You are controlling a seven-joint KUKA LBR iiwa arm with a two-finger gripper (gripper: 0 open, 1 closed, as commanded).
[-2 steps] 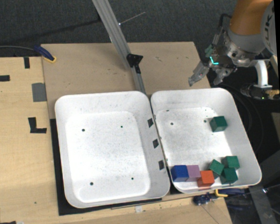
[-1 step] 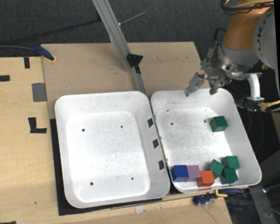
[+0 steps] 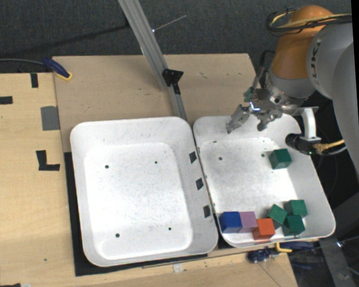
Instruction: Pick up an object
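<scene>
the pincer is hanging open and holding nothing over the right bin's far rim, well apart from the blocks.

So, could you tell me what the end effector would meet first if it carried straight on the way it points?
The end effector points down-left over the right bin; it would probably meet the bin's bare floor first, though depth is unclear.

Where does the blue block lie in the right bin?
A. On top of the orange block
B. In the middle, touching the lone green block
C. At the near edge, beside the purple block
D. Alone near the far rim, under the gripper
C: the blue block sits at the right bin's near edge, next to the purple block.
</scene>
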